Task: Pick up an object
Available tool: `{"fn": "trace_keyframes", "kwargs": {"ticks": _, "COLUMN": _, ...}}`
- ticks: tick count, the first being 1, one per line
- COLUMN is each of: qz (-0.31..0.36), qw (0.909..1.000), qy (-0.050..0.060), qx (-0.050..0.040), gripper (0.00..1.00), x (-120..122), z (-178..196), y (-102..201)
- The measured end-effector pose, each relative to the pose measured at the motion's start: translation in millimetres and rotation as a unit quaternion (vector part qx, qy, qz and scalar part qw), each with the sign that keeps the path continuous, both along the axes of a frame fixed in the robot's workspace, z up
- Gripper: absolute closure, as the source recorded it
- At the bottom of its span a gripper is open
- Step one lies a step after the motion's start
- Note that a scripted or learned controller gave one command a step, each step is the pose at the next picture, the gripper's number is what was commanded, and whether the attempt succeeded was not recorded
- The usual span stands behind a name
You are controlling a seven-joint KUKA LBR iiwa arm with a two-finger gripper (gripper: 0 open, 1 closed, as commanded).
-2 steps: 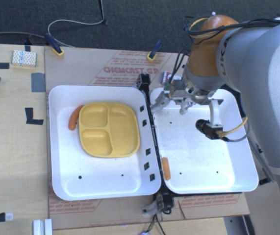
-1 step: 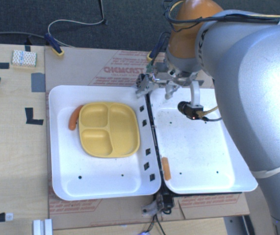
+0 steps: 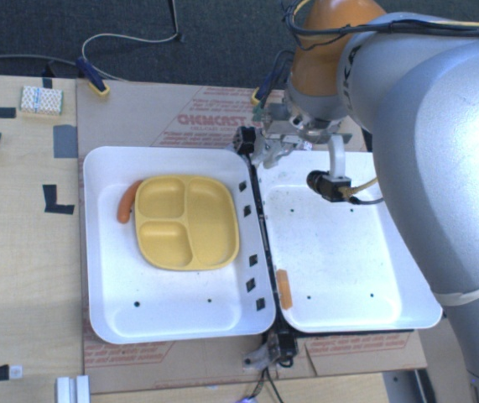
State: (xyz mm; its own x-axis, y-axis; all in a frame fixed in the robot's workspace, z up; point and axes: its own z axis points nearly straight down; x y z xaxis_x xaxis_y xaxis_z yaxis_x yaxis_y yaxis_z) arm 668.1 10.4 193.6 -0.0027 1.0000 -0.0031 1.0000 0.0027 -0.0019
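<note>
We see the arm's hand (image 3: pixel 266 151) poised over the far end of the divide between the two bins, and we cannot tell whether it grips anything.

In the left bin (image 3: pixel 105 309) a yellow divided plate (image 3: pixel 187 222) lies flat, with an orange sausage-shaped piece (image 3: pixel 126 202) touching its left edge. In the right bin (image 3: pixel 348 259) a second small orange piece (image 3: pixel 283 288) lies against the left wall, near the front, well apart from the hand. Both bins sit on cardboard (image 3: pixel 164 120) spread over the worktop (image 3: pixel 21 225). A black cylindrical part (image 3: pixel 330 185) hangs below the wrist over the right bin.
</note>
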Motion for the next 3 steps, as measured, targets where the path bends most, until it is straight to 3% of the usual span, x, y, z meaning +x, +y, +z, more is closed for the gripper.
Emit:
{"fn": "trace_keyframes", "kwargs": {"ticks": 1, "qz": 0.0, "qw": 1.0, "qy": 0.0, "qx": -0.0001, "gripper": 0.0, "x": -0.1, "z": -0.2, "y": 0.3}}
{"fn": "trace_keyframes", "kwargs": {"ticks": 2, "qz": 0.001, "qw": 1.0, "qy": 0.0, "qx": -0.0008, "gripper": 1.0, "x": 0.0, "z": 9.4, "y": 0.4}}
{"fn": "trace_keyframes", "kwargs": {"ticks": 3, "qz": 0.001, "qw": 1.0, "qy": 0.0, "qx": -0.0011, "gripper": 0.0, "x": -0.1, "z": 9.2, "y": 0.4}}
